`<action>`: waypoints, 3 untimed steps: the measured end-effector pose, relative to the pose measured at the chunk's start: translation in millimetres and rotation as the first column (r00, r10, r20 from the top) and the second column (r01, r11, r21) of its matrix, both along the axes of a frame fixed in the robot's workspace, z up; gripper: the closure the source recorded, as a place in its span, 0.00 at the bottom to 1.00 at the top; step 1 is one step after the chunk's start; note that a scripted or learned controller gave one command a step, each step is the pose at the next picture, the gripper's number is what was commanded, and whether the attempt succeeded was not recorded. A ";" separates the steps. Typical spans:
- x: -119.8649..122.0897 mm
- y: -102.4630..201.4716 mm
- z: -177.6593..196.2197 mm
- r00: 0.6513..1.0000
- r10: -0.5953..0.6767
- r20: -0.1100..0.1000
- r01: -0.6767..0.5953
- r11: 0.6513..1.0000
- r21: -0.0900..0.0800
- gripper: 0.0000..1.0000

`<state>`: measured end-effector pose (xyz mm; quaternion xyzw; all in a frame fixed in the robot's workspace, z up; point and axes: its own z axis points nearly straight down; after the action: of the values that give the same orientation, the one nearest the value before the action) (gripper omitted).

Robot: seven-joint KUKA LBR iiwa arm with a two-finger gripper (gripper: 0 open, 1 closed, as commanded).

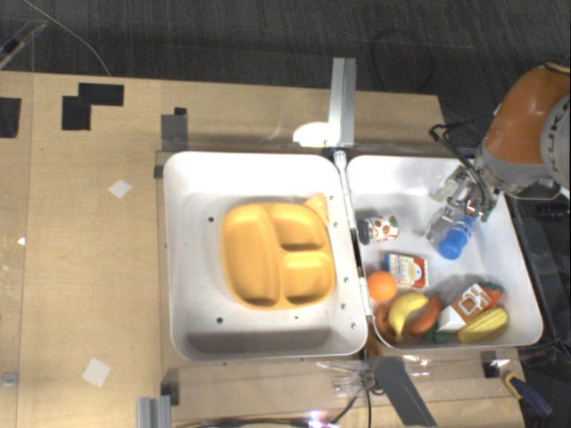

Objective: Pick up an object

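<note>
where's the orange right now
The orange lies in the right bin, against its left wall toward the near end, just below the small carton and above the banana.

The grey KUKA arm with its orange band (522,123) enters from the right edge of the view, the orange section uppermost and the wrist angled down and to the left. At its end, the metallic two-finger gripper (449,224) points obliquely downward toward the lower left, set low over the right-hand side of the bench. The gripper body appears silver-grey with small coloured fittings near the wrist, and dark cabling loops beside the orange band.
</note>
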<state>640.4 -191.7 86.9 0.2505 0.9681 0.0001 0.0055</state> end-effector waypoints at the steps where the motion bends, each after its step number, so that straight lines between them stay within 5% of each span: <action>1: 12.3 -13.6 17.8 0.965 -0.262 -0.005 0.262 0.965 0.003 0.00; 2: -88.0 -13.5 1.5 0.948 -0.318 -0.001 0.318 0.948 0.005 0.00; 3: -20.9 -7.5 6.1 0.811 -0.585 -0.009 0.585 0.811 0.010 0.00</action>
<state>619.5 -199.1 93.0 0.5360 0.8442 0.0038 0.0009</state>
